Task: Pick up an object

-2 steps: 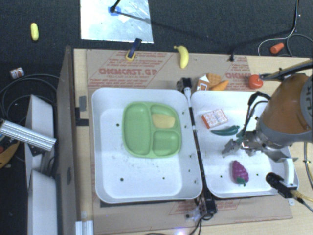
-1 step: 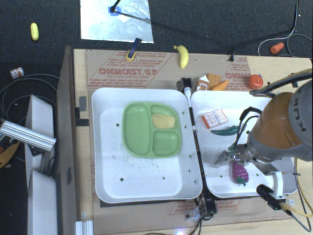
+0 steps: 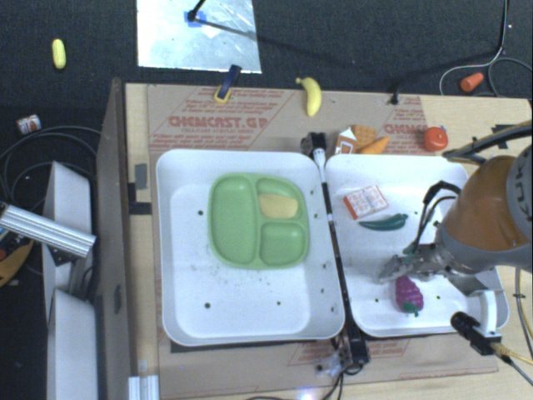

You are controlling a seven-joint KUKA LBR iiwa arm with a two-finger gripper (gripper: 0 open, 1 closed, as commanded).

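1. Two white bins side by side on bench; left bin (image 3: 179, 307), right bin (image 3: 366, 307).
2. Left bin: green divided plate (image 3: 241, 223) near centre, pale yellow item (image 3: 279, 202) in its 1 o'clock compartment.
3. Right bin: red/white card (image 3: 365, 201) at approx 11 o'clock, green pepper (image 3: 385, 222) just beside it at 5 o'clock, purple grapes (image 3: 407, 293) toward 5 o'clock of bin floor.
4. Arm in from 3 o'clock; gripper (image 3: 405, 266) low over right bin, directly at 12 o'clock of grapes, close or touching, can't resolve which.
5. Pincer state: cannot tell; nothing seen betw. tips.
6. Outside bins, 12 o'clock side: banana (image 3: 311, 96), carrot (image 3: 375, 146), tomato (image 3: 435, 138) on cardboard.
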